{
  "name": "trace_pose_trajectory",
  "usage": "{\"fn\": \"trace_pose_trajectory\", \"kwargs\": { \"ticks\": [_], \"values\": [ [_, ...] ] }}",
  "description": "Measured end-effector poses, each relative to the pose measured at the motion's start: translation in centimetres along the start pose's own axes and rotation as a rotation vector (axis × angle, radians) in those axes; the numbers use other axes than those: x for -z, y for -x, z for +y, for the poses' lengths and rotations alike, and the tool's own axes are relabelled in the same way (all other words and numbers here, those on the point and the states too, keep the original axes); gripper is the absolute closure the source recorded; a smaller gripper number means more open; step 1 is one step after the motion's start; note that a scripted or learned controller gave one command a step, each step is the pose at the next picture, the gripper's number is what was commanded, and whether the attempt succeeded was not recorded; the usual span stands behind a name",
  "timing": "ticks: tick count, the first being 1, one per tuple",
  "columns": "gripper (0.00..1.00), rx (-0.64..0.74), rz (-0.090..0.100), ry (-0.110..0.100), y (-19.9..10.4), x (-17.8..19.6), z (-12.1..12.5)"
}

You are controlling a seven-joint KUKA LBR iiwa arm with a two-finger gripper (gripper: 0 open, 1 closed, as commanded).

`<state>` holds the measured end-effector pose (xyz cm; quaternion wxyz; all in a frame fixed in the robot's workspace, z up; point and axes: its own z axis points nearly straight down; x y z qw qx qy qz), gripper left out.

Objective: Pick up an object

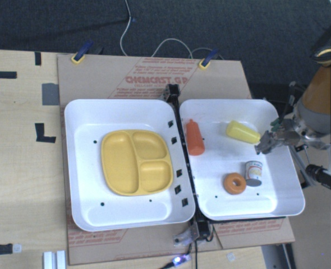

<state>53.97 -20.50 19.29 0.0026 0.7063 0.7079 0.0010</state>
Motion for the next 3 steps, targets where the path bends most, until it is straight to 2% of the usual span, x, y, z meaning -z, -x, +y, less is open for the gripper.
{"fn": "trace_pose_trajectory", "kwargs": {
  "ticks": [1, 3],
  "values": [
    [1.0, -0.001, 0.001, -0.003, 0.0, 2.7, 0.1],
    [1.0, 0.004, 0.004, -0.007, -10.6, 0.9, 2.1]
  ]
}}
